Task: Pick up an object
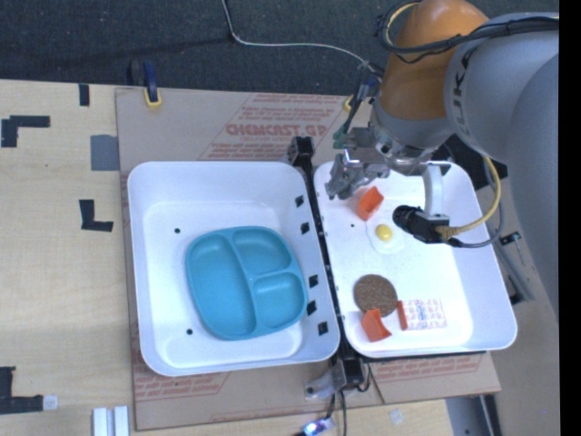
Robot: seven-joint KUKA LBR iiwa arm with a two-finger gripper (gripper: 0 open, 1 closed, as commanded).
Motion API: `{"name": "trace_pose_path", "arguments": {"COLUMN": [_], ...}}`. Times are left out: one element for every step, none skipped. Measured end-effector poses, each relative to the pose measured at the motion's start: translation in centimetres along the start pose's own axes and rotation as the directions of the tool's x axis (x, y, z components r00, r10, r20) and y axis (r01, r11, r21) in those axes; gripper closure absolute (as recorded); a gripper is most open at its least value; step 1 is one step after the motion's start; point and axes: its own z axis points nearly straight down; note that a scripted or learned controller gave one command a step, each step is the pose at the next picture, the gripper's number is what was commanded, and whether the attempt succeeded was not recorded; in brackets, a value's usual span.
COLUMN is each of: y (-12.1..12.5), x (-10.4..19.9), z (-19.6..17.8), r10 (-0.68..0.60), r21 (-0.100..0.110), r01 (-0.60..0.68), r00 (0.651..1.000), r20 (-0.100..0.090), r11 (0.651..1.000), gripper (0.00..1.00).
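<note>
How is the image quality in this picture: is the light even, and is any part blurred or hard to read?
Camera view: the light is soft and even; the blue tray casts only a faint shadow in the left bin; the arm looks soft at upper right; the gripper is dark and cluttered, its shape hard to read.

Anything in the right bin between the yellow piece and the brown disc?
No. In the camera view, bare white bin floor separates the yellow piece from the brown disc.
</note>
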Motion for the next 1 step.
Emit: {"name": "trace_pose_path", "arguments": {"y": [-0.73], "x": [5.16], "z": [1.54], "r10": [0.0], "r21": [0.002], "r01": [0.0], "r00": [1.0], "r20": [0.001], "r11": [1.0], "gripper": [1.0]}}
